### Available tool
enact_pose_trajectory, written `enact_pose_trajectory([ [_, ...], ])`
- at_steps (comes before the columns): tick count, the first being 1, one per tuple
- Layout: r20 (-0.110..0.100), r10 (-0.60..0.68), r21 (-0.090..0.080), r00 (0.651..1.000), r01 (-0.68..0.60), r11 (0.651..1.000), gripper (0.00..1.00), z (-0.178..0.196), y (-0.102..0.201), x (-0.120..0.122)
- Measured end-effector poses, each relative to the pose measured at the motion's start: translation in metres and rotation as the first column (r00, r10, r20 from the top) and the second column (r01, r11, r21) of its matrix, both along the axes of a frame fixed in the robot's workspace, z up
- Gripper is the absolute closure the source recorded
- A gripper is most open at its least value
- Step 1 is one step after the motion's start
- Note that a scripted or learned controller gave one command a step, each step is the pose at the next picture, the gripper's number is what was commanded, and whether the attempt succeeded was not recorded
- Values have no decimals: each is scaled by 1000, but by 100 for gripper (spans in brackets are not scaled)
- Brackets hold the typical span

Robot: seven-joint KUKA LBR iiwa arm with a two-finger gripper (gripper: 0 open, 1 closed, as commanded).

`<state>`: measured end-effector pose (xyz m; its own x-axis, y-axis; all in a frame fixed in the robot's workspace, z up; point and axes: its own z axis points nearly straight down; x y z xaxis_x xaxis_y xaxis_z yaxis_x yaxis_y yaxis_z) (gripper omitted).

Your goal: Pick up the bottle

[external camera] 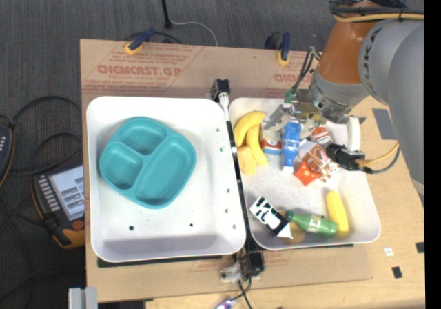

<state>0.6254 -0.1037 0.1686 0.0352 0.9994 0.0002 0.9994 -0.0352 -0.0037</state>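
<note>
lying flat – green bottle (313, 223), yellow-labelled – gripper (298, 116) grip state impossible to tell

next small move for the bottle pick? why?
Probably move the end effector toward the near edge of the right bin. It sits at the far end over the blue carton beside the bananas, while the green bottle lies on its side by the near rim, next to the yellow corn.
</note>
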Motion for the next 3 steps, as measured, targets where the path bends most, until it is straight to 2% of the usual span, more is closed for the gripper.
enact_pose_trajectory([
  [1,5,-57,-1,998,57,998,0,-74,-14,-9],
  [2,2,-57,-1,998,57,998,100,-65,-14,-10],
  [3,6,183,-3,983,-183,983,100,62,-4,1],
])
